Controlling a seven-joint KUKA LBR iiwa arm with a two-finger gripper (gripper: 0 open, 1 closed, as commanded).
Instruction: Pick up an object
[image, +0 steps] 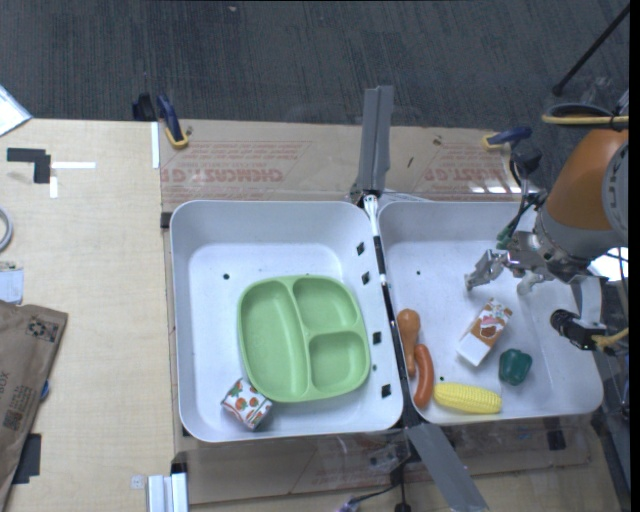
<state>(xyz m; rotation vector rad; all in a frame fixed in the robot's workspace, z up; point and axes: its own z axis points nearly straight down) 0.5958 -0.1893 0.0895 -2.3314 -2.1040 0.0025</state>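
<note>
fingers (487, 270) metal, spread, holding nothing | small printed carton (485, 333) just below | green divided plate (304, 338) smooth

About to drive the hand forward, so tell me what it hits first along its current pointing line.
Probably bare floor of the right bin. The hand points left and down; the small carton lies beside that line. Depth is unclear.

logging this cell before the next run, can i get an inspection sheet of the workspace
surface: two white bins, left bin and right bin, on a wooden bench
job's things: right bin holds a small carton, corn cob, green pepper, hot dog, drumstick
clutter: left bin holds a green divided plate and a small patterned box
grippers: gripper above the right bin, near the carton
cables: yellow cable behind the arm
surroundings: dark floor, blue clamps
</note>
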